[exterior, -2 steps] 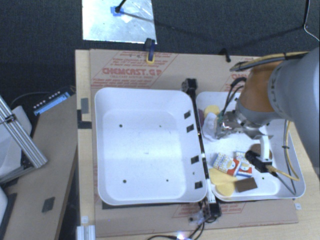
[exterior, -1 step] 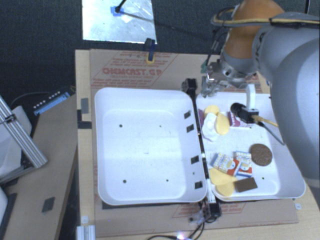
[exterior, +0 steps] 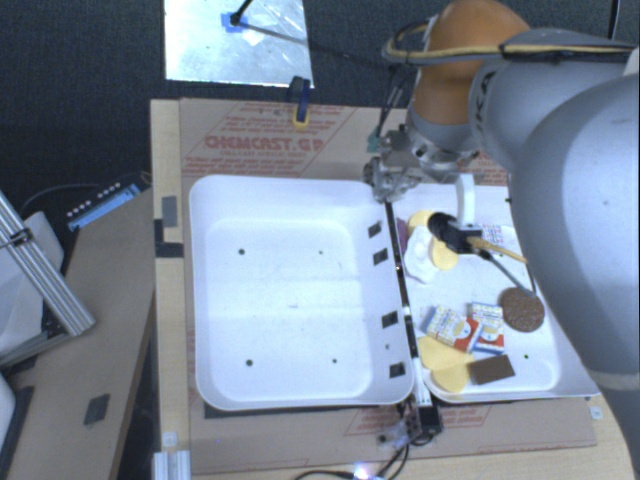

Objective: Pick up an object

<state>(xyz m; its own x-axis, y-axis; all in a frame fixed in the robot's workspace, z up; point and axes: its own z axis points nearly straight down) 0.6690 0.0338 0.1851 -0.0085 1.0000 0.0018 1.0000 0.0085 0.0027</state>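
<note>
The gripper (exterior: 385, 186) hangs over the far left corner of the right bin (exterior: 548, 370), right above the rim that this bin shares with the left bin (exterior: 290, 298). From this angle it cannot be told whether the gripper is apart or together, and nothing can be seen clamped in it. The grey arm (exterior: 560, 118) covers the right bin's far right side, with its orange band (exterior: 465, 38) beyond the bin's far edge.

All the objects to pick lie in the right bin. Near its far left corner, just beside the gripper, sits a pale yellow piece (exterior: 424, 222), with a white crumpled piece (exterior: 417, 262) touching it on the near side and a small purple scrap (exterior: 402, 236) against the bin's left wall. A thin wooden stick (exterior: 498, 250) slants across the middle of the bin toward a round brown disc (exterior: 521, 309) by the bin's right side; whether the two are joined is unclear. In the near half of the bin, a printed carton (exterior: 446, 323) and a second printed carton (exterior: 487, 330), both red, white and blue, lie side by side and touching. Nearer still, at the bin's near left corner, a yellow wedge (exterior: 445, 365) lies flat, and a brown rectangular block (exterior: 491, 370) rests just to its right, touching it.

Both bins stand on a cardboard sheet (exterior: 265, 140) with red print, which shows past the right bin's far and near edges.
</note>
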